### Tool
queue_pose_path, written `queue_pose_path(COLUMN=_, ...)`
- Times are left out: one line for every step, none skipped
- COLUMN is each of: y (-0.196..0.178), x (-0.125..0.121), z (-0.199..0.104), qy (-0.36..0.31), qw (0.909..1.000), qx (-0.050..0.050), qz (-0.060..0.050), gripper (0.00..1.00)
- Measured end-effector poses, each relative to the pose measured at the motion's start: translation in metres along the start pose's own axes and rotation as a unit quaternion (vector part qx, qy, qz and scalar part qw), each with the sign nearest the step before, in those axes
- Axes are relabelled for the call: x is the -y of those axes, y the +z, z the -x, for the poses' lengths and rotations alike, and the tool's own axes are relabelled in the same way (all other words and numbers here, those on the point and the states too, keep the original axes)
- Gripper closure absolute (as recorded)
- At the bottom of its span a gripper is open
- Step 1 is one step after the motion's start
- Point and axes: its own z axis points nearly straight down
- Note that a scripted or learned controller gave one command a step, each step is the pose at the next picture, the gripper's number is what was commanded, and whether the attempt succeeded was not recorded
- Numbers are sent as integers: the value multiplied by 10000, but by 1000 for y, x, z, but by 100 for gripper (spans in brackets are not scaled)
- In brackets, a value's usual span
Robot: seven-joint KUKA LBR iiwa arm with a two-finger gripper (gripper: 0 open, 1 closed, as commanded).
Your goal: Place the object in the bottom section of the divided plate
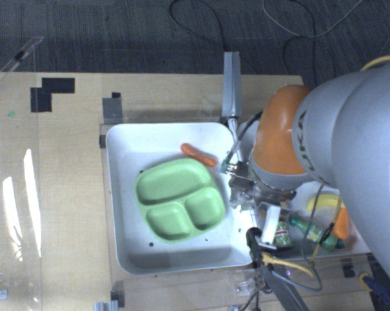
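A green divided plate lies in the middle of the left white bin. It has one long section at the back and two smaller ones toward the front. A small orange carrot-shaped object lies on the bin floor just behind the plate's back right rim. My gripper hangs at the left bin's right wall, to the right of the plate and a little in front of the orange object. The wrist covers most of it, and I see nothing held in it.
The right bin lies mostly under the arm. In it are a green bottle, a yellow object and an orange object. A metal post stands behind the bins.
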Motion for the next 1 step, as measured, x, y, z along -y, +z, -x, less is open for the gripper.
queue_pose_path(y=8, x=-43, z=130, qy=-768, qw=9970, qx=5, qz=12, gripper=100)
